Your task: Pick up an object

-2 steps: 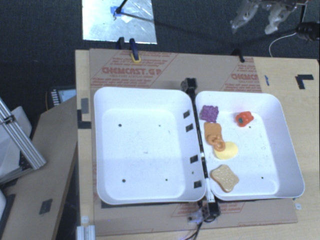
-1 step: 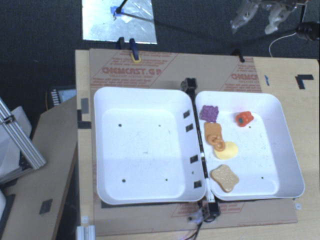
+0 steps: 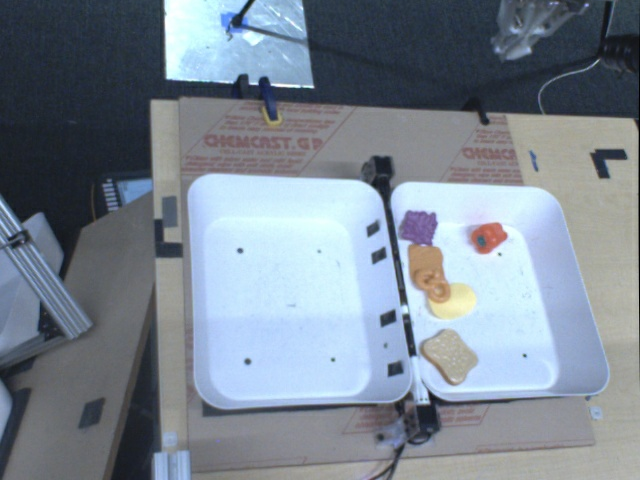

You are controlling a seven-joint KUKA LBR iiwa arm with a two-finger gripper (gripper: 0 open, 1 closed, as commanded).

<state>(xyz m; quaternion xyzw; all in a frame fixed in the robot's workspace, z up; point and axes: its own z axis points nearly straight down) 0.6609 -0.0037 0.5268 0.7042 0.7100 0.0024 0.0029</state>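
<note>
The right bin (image 3: 560,298) holds several toy foods along its left side. A purple grape bunch (image 3: 418,226) lies at the back, an orange pretzel piece (image 3: 428,269) below it, then a yellow piece (image 3: 453,301) and a tan bread slice (image 3: 448,356) near the front. A red pepper (image 3: 488,236) sits apart, toward the back middle. My gripper (image 3: 518,30) hangs high at the top right, well above and behind the bins, blurred and pale.
The left bin (image 3: 290,288) sits beside the right one, with a black clip strip (image 3: 390,268) along the shared wall. A shiny metal sheet (image 3: 238,26) lies at the back left. A white cable (image 3: 570,73) loops at the top right.
</note>
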